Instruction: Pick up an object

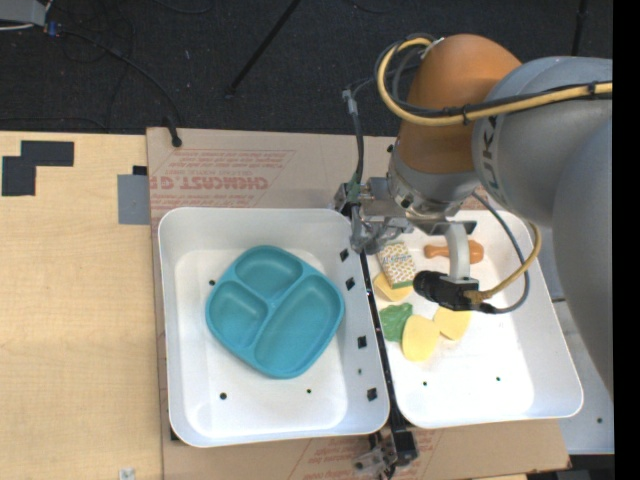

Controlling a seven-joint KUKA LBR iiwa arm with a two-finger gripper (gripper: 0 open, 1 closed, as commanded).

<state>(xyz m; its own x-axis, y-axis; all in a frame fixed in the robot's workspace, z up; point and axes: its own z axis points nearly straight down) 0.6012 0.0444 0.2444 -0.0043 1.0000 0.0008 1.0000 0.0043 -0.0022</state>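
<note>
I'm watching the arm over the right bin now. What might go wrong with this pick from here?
1. The small toys lie bunched together at the right bin's left side, so the gripper may nudge several and lift none.
2. The gripper sits close to the divider between the bins, so it could catch that wall as it descends.
3. The arm covers part of the pile, so a miss may be hard to spot.
</note>
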